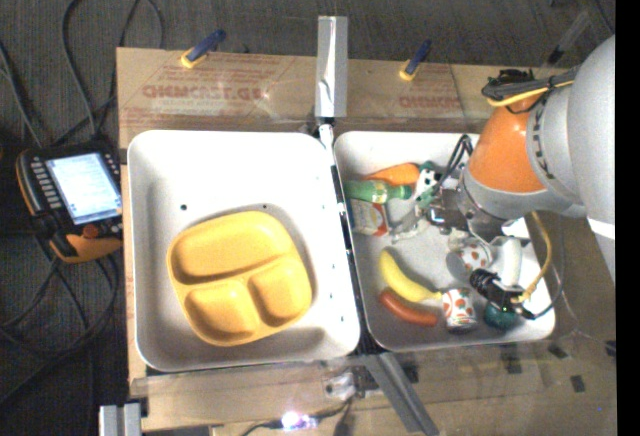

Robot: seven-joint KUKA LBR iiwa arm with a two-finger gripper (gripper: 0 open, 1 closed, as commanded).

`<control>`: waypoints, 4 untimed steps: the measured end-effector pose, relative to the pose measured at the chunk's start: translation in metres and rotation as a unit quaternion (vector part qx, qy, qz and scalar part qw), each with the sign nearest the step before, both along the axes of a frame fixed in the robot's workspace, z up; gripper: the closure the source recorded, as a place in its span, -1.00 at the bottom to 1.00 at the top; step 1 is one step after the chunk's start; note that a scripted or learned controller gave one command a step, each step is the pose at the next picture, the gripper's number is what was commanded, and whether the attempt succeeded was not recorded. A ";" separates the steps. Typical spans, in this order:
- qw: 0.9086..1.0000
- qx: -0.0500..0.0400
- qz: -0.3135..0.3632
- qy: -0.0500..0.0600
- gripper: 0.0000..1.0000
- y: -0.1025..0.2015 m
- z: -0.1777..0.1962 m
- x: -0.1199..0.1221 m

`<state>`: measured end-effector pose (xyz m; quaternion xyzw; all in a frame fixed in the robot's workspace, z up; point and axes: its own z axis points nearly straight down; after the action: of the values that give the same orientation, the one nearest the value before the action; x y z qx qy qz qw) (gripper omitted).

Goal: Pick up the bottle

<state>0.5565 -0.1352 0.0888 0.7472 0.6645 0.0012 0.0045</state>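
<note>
Right white bin (372,324): green plastic bottle with red-and-white label (368,200) lying at upper left, touching orange carrot (395,173). Yellow banana (403,279), red sausage (408,308) nearer front. Tool (428,207) low just beside bottle; grip state cannot be told. Left white bin (150,224): yellow compartment tray (240,274).

Glossy yellow plastic tray (243,282), smooth white plastic bins (150,224), matt cardboard underlay (240,89)

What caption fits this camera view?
Arm reaches over right bin toward bottle; yellow tray in left bin.
</note>
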 end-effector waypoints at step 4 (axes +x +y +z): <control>0.971 -0.001 -0.239 0.013 1.00 0.049 0.095 0.002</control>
<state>0.5584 -0.0861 0.1837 0.8841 0.4671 -0.0099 -0.0035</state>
